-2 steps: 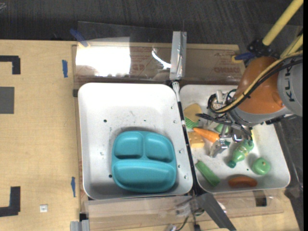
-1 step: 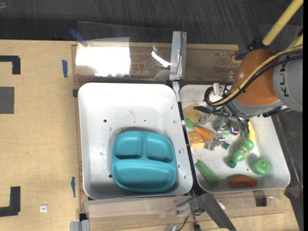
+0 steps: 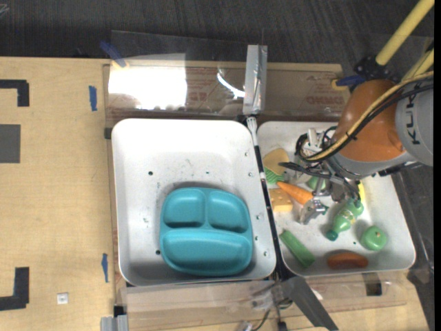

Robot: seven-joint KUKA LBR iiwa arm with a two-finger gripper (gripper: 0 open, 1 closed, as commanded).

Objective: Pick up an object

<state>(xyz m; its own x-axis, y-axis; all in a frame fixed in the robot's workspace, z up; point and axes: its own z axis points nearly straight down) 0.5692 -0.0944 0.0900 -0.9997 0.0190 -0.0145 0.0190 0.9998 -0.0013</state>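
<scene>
Two white bins sit side by side on a cardboard-topped bench — the left bin holds a teal divided tray, the right bin toy food. The gripper hangs low over an orange carrot lying on a diagonal, probably the target; jaw state cannot be told.

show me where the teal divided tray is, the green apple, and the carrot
teal divided tray (image 3: 205,232), camera view, on its large front compartment.
green apple (image 3: 374,238), camera view, on its round top.
carrot (image 3: 298,192), camera view, on the middle of its orange body.
</scene>
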